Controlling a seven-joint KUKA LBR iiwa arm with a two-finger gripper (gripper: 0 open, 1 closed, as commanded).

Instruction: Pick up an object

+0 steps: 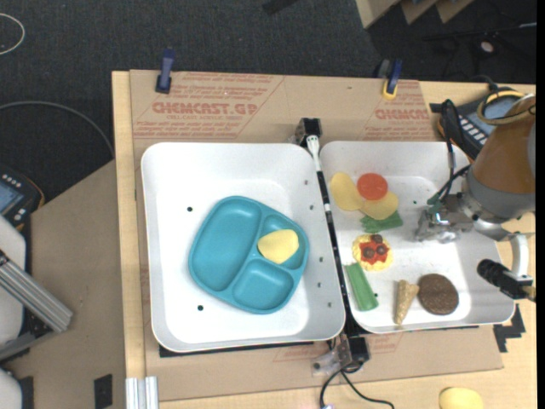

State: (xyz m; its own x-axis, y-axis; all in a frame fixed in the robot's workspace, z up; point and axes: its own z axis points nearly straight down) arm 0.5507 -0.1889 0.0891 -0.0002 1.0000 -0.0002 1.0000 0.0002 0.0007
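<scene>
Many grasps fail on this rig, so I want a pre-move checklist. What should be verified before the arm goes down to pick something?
1. Claw over the right bin: ok, near its right side.
2. Claw free of any object: cannot tell.
3. Fingers open: cannot tell.
4. Targets within the right bin: ok; brown cookie, cone, green stick and pizza piece lie apart.
5. Red disc isolated: not ok, it overlaps yellow pieces.
6. Yellow item on the blue plate in the left bin: ok, but farther from the claw.
</scene>
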